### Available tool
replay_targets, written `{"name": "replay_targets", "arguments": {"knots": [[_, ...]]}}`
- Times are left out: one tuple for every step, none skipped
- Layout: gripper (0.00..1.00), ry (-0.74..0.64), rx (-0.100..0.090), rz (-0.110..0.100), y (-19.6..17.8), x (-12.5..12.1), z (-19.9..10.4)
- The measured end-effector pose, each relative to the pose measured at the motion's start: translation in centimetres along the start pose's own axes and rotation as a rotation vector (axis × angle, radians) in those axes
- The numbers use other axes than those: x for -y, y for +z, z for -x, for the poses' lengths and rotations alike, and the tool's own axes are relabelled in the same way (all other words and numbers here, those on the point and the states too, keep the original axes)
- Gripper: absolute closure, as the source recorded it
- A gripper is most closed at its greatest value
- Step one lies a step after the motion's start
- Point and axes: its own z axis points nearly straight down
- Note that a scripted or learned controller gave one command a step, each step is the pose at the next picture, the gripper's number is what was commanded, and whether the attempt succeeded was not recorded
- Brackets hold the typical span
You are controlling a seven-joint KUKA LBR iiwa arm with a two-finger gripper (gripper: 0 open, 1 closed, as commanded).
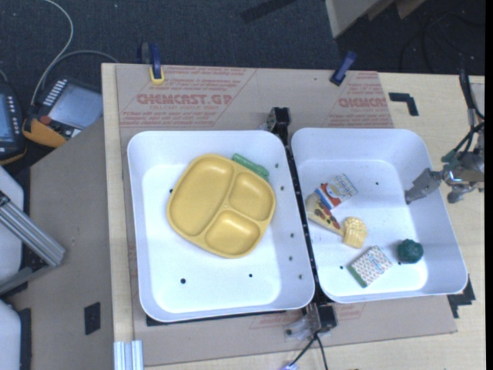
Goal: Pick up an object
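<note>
Bins sit side by side on your tan worktop (85, 206), so things can go from one to the other. The left white bin (154, 284) holds a yellow plastic plate with three sections (222, 205), with a small green piece (250, 165) peeking out at its 1 o'clock edge. The right white bin (431, 272) holds the small things to pick: a yellow toy corn cob (354, 231) near the middle, a checkered little block (370, 265) at its 5 o'clock, a dark green ball (410, 250) at its 4 o'clock, and a red, white and blue packet (333, 192) at its 11 o'clock. Your hand (447, 179) waits over that bin's 3 o'clock rim, holding nothing. You cannot tell if it is wide or narrow.
</note>
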Motion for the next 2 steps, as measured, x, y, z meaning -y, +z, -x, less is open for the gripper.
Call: {"name": "replay_targets", "arguments": {"knots": [[0.00, -0.003, 0.003, 0.009, -0.5, -0.2, 0.0], [0.00, -0.002, -0.001, 0.002, 6.0, -0.3, 0.5]]}}
